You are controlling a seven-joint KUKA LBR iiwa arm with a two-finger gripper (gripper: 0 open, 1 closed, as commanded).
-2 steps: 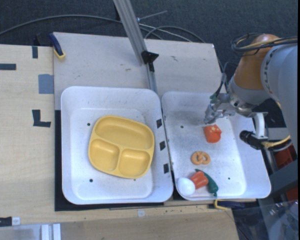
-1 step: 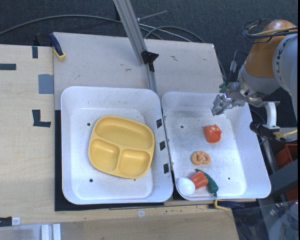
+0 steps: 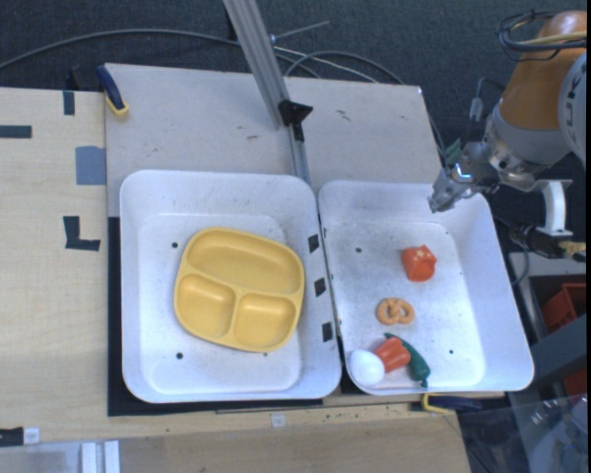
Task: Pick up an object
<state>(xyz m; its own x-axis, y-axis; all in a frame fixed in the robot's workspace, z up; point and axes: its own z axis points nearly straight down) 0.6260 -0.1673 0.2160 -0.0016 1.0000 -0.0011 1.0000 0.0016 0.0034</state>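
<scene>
Small red-orange block-shaped toy (image 3: 419, 262): mid right white bin (image 3: 492, 348), loose, nearest pick candidate. Tan pretzel-shaped piece (image 3: 395, 311) just below; red pepper with green stem (image 3: 401, 355) and white egg (image 3: 366, 367) at near corner, touching. Hand (image 3: 447, 193): above bin's far rim, nothing gripped, finger state cannot tell. Yellow divided plastic plate (image 3: 239, 289): left white bin (image 3: 143, 264); both bins on bench.
</scene>
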